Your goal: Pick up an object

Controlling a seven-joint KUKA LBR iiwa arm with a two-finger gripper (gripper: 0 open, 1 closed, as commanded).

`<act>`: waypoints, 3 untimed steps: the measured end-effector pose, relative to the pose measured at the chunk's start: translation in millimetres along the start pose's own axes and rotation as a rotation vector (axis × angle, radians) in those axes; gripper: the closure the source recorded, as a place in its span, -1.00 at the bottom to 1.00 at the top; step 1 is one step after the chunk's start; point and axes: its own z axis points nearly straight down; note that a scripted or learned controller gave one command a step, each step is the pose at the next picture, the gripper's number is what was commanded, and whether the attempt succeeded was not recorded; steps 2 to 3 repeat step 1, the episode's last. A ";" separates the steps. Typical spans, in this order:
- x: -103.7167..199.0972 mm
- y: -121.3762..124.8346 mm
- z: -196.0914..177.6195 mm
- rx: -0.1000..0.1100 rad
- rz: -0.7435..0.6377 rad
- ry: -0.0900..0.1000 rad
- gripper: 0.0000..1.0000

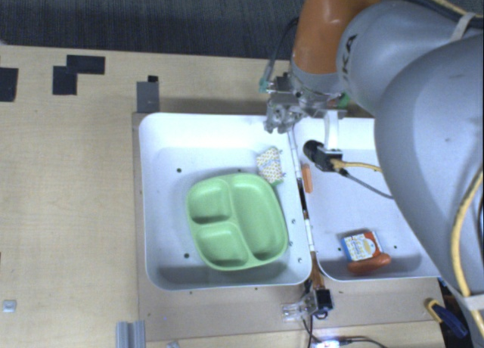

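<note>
Green 3-compartment tray flat in left bin; patterned packet just beside its far corner.

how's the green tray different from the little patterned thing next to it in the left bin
The green tray is far larger than the small patterned object. The tray is plain green and split into compartments; the patterned object is pale with a fine print and no compartments. The tray sits mid-bin, while the patterned object lies toward the far right, below the gripper. Both rest in the left bin, their edges meeting.
</note>
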 end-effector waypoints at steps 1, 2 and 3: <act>-92.1 -53.5 -19.1 0.000 0.003 -0.002 1.00; -92.1 -53.5 -19.1 0.000 0.003 -0.002 1.00; -92.1 -53.5 -19.1 0.000 0.003 -0.002 1.00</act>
